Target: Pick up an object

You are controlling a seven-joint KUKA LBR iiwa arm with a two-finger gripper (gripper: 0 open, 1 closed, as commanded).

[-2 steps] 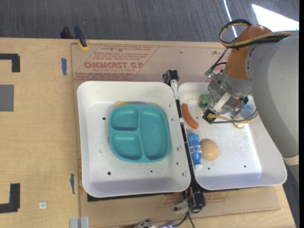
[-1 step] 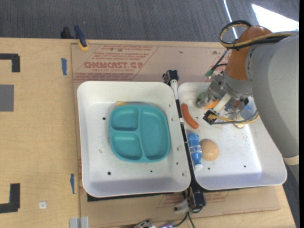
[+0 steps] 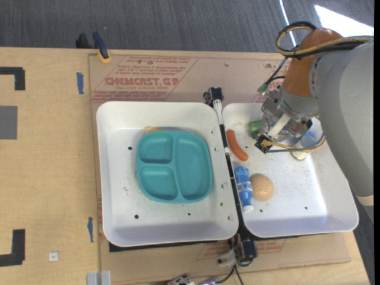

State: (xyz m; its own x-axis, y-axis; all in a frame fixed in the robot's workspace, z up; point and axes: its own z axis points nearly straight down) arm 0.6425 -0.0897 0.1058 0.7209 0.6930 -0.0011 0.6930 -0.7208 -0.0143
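Note:
My gripper [image 3: 284, 127] hangs low over the far part of the right bin [image 3: 309, 209], under the grey wrist with the orange band. A small green object [image 3: 256, 126] lies just to its left, partly hidden by the gripper. An orange-red sausage-shaped object [image 3: 237, 145] lies near the bin's left wall. Nearer the front, a blue bottle [image 3: 242, 186] lies along that wall, and a tan round object [image 3: 262, 187] rests beside it. A pale blue object [image 3: 310, 136] peeks out on the gripper's right.
The left bin [image 3: 116, 159] holds a teal divided plate [image 3: 174, 165], with a sliver of something yellow [image 3: 151, 129] at its far edge. A black clamp [image 3: 212, 95] sits where the two bins meet at the back. Cardboard covers the bench around them.

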